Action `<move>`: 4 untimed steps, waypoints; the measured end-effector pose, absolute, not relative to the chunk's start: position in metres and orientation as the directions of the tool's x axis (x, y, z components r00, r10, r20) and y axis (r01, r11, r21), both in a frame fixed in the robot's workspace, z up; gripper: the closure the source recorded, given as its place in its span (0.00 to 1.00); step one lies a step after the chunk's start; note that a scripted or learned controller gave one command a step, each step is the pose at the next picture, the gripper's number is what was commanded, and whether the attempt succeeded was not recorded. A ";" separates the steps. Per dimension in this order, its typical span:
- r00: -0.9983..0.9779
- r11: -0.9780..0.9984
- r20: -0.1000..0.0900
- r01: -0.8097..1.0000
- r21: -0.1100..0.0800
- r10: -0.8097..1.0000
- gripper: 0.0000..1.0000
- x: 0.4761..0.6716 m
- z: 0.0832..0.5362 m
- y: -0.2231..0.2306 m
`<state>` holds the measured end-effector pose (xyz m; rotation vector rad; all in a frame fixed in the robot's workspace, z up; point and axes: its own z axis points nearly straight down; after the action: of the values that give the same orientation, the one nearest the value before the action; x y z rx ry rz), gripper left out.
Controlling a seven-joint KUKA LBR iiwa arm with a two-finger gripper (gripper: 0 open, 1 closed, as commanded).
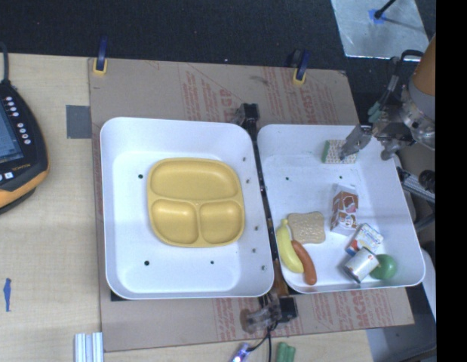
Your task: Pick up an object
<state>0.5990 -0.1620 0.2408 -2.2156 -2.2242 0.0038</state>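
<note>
Gripper (369, 143) seen over the top right corner of the right bin (293, 138); whether its jaws are open or shut cannot be told.

In the camera view, a small green-and-white packet (333, 151) is seen just beside the gripper, near the bin's upper wall. Lower in the same bin are gathered a brown packet (344, 210), a slice of bread (306, 227), a banana (288, 249), a sausage (305, 262), a small can (359, 265) and a green ball (386, 266). In the left bin (116, 138) a yellow divided plate (195, 201) is laid.
</note>
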 end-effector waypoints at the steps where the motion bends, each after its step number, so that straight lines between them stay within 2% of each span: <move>1: -0.005 0.005 -0.001 1.000 -0.005 1.000 0.00 0.575 0.123 -0.188; 2: -0.006 0.006 -0.001 1.000 -0.004 1.000 0.00 0.564 0.091 -0.186; 3: -0.008 0.008 -0.003 1.000 -0.005 1.000 1.00 0.564 0.102 -0.187; 4: -0.008 0.008 -0.001 1.000 0.002 1.000 1.00 0.575 0.094 -0.105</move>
<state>0.5751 -0.1054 0.0941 -2.2141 -2.2318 -0.0018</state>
